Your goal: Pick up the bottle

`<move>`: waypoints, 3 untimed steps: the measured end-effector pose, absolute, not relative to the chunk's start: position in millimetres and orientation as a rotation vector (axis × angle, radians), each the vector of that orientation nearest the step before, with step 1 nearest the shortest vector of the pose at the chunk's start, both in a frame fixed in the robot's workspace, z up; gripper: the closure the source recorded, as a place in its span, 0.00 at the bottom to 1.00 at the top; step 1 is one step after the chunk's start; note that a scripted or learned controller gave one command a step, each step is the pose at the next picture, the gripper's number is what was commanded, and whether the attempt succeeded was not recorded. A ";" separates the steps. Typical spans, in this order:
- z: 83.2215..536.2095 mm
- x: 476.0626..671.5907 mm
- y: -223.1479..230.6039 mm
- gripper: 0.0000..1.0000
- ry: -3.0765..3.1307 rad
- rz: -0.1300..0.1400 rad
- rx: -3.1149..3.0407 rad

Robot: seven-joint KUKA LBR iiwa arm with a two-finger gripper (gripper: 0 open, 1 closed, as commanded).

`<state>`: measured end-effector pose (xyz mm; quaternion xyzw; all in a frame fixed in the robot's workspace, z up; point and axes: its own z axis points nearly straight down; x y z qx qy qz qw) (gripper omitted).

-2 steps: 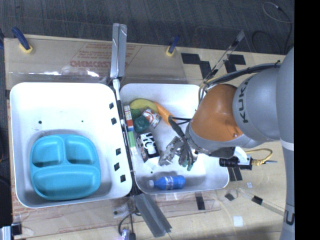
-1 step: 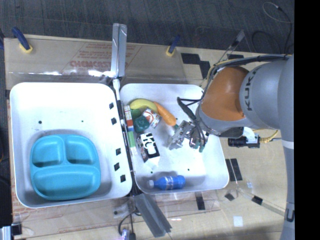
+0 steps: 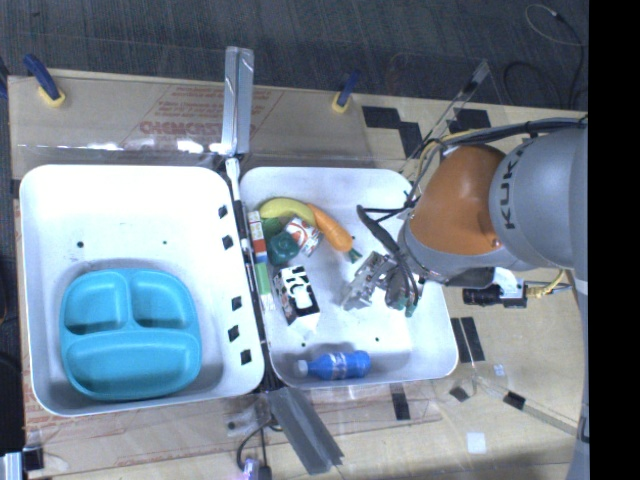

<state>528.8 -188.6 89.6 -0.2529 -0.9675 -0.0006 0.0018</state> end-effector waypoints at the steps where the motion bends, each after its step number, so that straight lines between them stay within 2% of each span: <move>1: 89.6 528.8 -188.7 0.00 -3.036 -0.002 -0.794; 2: 95.2 484.5 -169.8 0.00 -3.061 0.000 -0.804; 3: 101.1 482.8 -168.6 1.00 -3.049 -0.002 -0.794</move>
